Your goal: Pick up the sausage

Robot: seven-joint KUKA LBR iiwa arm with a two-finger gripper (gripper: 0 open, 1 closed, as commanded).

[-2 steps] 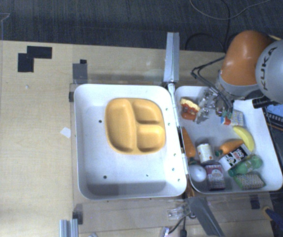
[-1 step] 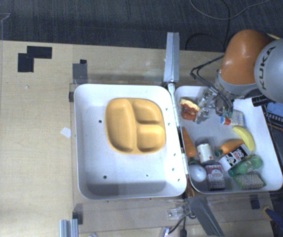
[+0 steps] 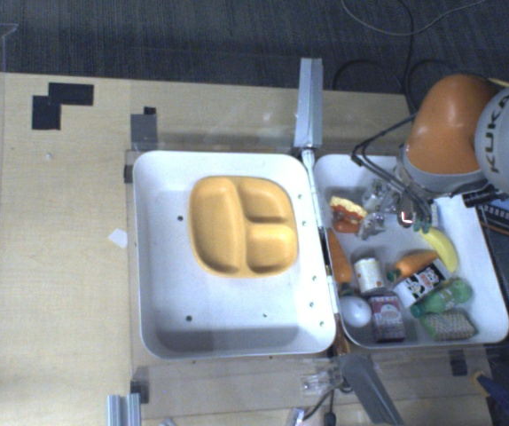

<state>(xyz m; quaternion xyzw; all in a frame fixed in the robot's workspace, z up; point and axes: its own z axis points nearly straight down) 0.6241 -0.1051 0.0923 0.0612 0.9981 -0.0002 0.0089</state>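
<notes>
the sausage [image 3: 340, 257] lies in the right bin [image 3: 494, 278], hard against that bin's left wall and just below the middle of it. it is a slim orange-brown piece whose long axis runs along the wall, one end toward the bin's far edge, the other toward the white ball [image 3: 356, 310] near its lower end. a small can [image 3: 367, 273] stands just to its right.

i judge it to be light, fairly stiff toy food with a smooth, probably slippery skin, and round enough to roll. the best hold looks to be across its middle, fingers closing across the short axis; the wall on one side and the can on the other leave little room, so a finger may need to slide down between wall and sausage.

the gripper [image 3: 398, 209] hangs over the bin's upper middle, right of a red and yellow piece [image 3: 347, 213] and well apart from the sausage. how far its jaws are parted i cannot tell; nothing is seen between them.
</notes>
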